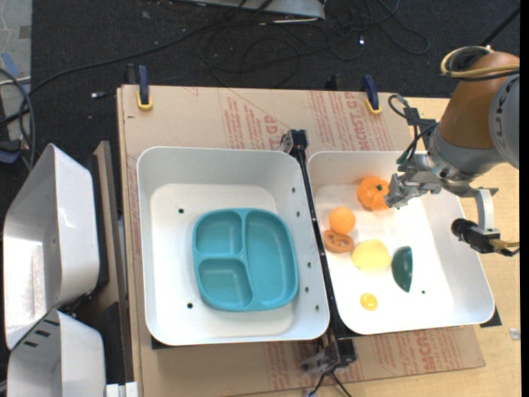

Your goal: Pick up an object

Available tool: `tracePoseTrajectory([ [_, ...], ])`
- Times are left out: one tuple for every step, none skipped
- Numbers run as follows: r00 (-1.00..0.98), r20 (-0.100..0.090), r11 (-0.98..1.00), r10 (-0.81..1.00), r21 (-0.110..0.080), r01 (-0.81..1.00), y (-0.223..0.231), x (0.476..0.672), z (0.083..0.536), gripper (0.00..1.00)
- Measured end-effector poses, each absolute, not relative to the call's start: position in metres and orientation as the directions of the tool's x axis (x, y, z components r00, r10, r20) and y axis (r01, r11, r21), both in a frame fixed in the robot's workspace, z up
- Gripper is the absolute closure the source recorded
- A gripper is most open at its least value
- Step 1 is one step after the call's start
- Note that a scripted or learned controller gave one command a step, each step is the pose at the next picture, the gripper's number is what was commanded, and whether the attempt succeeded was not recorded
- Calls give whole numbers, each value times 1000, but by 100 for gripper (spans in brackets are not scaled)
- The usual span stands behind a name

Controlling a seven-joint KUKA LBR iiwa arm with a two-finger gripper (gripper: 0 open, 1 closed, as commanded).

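Camera view, gripper (395, 195) beside orange pumpkin (373, 193), right bin (463, 284) far wall

Grey arm (475, 143) with orange band, black cable looped at its wrist

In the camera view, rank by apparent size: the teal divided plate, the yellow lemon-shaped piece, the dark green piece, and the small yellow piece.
1. teal divided plate
2. yellow lemon-shaped piece
3. dark green piece, close to the lemon, so that order is unsure
4. small yellow piece
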State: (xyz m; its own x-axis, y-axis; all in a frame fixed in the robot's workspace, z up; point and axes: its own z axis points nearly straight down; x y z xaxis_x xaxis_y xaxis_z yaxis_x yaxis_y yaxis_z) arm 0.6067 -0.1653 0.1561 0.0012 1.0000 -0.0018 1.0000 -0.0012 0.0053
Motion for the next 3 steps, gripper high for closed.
tracePoseTrajectory([
  [0, -2, 0, 1000, 5, 1000, -167, 602, 200, 100],
  [-2, -2, 2, 1000, 5, 1000, -167, 603, 236, 100],
  [-9, 1, 9, 1000, 2, 1000, -109, 609, 244, 100],
])
